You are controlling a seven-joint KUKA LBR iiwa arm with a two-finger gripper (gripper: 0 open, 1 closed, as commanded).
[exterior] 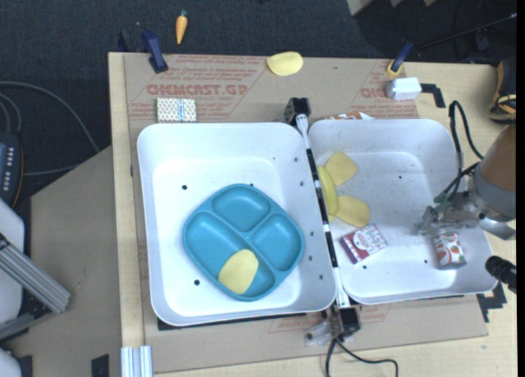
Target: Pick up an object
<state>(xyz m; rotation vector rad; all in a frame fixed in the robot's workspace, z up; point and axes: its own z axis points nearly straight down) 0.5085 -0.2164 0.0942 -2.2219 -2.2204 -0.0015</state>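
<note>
My bench [205, 80] looks like matt brown cardboard with faded red print. Both bins, the left bin [164, 154] and the right bin [410, 133], look like smooth white plastic, the right one speckled. The blue divided plate [242, 236] has a glossy plastic sheen. My end effector [449, 218] looks like dull grey metal.

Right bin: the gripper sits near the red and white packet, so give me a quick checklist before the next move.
1. Gripper inside the right bin: ok.
2. Red and white packet just below the gripper, near the bin's right wall: ok.
3. Packet between the fingers: cannot tell.
4. Packet lies apart from the second red packet and the yellow pieces: ok.
5. Black cable draped over the right bin's rim close to the arm: not ok.
</note>
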